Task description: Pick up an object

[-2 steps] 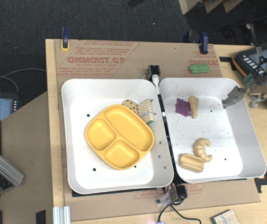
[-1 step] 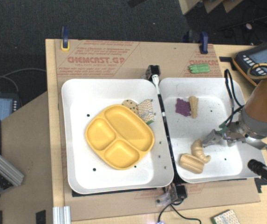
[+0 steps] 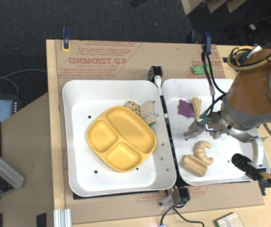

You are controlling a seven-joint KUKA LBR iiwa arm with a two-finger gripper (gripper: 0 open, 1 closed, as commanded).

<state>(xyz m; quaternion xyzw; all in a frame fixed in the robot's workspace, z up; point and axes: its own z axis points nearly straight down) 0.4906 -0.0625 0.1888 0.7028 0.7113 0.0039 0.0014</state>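
On the tabletop, seen from above at a slant, we find two shallow white bins side by side. At the centre of the left bin lies a yellow divided plate with three compartments, set at an angle. Just beyond its far edge we see a small round spotted piece and, beside that, a small patterned scrap; both touch or nearly touch the plate's rim.

The right bin holds the things closest to the robot. Near its far side we see a purple piece, with a pale tan cone just to its right, pointing toward the near side. Closer to the near side lies a tan curved piece, and a tan rounded block touches it from below.

Reaching in from the right, the grey arm with its orange band hangs over the right bin. Its end effector sits low in the middle of that bin, between the cone above it and the tan curved piece below it, near both. We cannot tell whether the end effector is open or closed, and we see nothing held in it. All the objects rest in their bins.
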